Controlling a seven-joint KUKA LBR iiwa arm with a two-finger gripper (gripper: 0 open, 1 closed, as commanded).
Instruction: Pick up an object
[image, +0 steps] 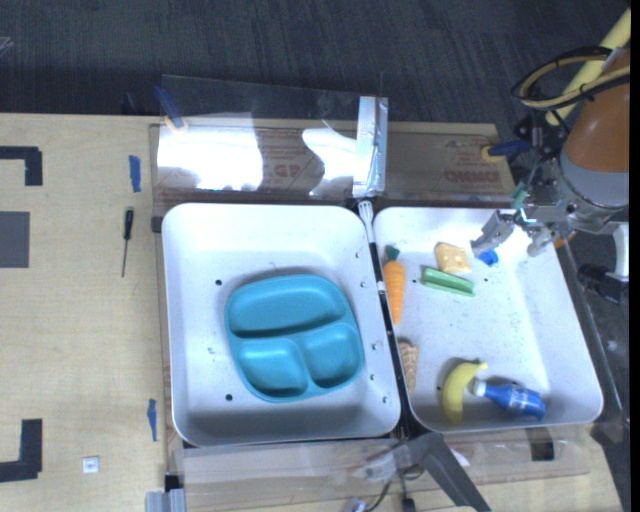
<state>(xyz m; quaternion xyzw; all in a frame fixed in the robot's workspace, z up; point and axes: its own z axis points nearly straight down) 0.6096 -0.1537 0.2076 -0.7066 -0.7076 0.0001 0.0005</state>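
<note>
Beside the carrot (394, 288) lies a green stick (446, 282).

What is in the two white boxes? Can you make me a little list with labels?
left bin: a blue tray with three sections
right bin: carrot by the left wall, green stick, small yellow-tan item, banana touching a blue bottle
near the divider: a brown item, too small to name
gripper: above the right bin's upper right part, nothing seen between its fingers
picked up yet: no
</note>
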